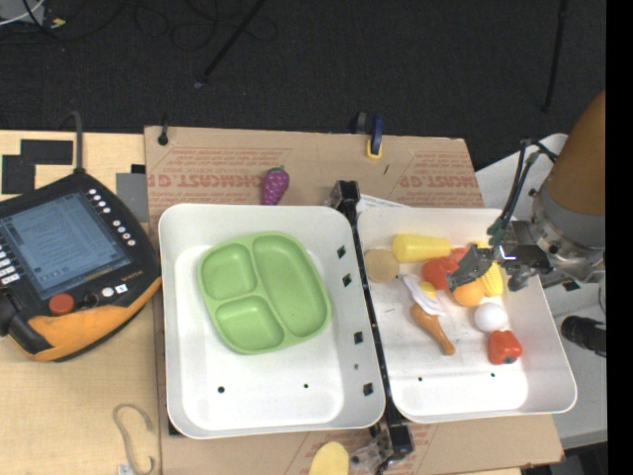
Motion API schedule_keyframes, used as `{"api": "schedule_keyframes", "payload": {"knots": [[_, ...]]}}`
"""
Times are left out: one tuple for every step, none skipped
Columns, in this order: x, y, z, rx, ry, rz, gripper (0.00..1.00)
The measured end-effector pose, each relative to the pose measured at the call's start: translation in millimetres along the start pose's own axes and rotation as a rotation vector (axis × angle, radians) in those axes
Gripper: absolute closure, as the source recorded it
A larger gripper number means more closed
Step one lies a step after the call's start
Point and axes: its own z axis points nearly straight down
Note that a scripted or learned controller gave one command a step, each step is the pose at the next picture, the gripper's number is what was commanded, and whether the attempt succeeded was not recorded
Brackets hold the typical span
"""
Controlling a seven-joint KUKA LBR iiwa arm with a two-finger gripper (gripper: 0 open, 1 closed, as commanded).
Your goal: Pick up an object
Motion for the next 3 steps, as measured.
{"api": "schedule_keyframes", "payload": {"knots": [[-0.2, 1.7, -4.8, -0.01, -0.002, -0.002, 0.0], [1.7, 2.6, 60.0, -0.002, 0.001, -0.002, 0.0], [3.9, 1.5, 103.7, -0.003, 0.001, -0.002, 0.0]]}}
